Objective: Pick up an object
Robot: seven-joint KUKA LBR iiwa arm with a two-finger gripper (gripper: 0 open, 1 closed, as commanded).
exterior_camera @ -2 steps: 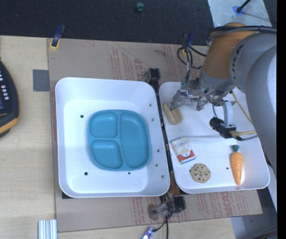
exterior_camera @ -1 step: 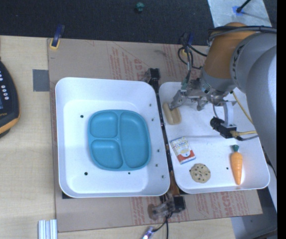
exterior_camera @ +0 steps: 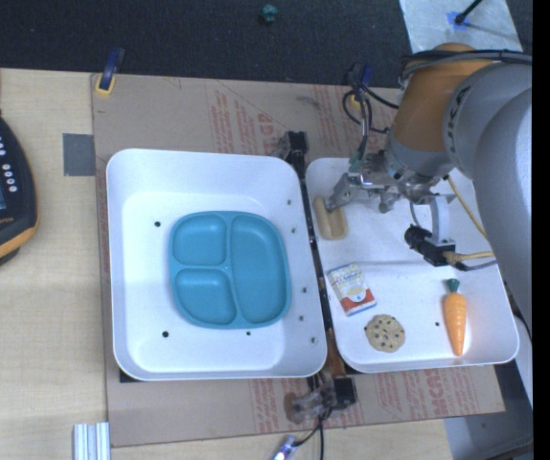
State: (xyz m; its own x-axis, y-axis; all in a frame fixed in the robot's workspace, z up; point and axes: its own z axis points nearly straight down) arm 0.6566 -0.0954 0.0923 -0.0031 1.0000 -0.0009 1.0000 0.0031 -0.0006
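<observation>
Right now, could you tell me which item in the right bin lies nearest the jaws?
The tan wooden block, at the bin's upper-left, beside the gripper; the carton, cookie and carrot lie lower.

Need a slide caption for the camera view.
Arm's gripper over wooden block in right bin; carrot, cookie nearby.

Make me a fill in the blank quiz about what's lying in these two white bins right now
1. The blue divided plate lies in the ______ bin.
2. The toy carrot lies near the right bin's ______ edge.
3. The round cookie lies just below the small red and white ______.
4. The gripper hangs over the ______ bin, beside a tan wooden block.

Missing words: left; right; carton; right
</observation>
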